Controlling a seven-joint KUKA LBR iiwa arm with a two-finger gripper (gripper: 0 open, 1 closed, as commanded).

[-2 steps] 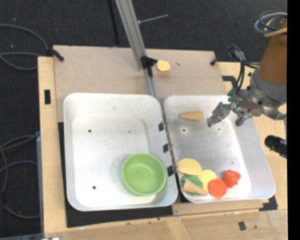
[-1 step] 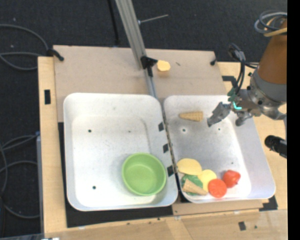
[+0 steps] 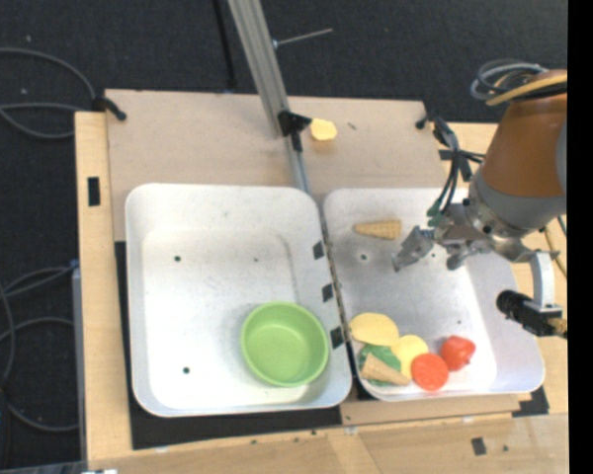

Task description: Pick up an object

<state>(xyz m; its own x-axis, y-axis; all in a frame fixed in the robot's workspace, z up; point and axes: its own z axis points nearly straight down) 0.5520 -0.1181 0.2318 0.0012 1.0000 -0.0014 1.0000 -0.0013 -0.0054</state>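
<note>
Toy foods [image 3: 411, 355] heap low; cone [image 3: 378, 230] lies crosswise, tip left; pincer [image 3: 433, 252] open, empty.

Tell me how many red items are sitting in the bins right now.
2, both in the right bin near its front edge: a round red-orange piece and a red piece just right of it, touching or nearly so. More could be hidden under the food pile.
</note>
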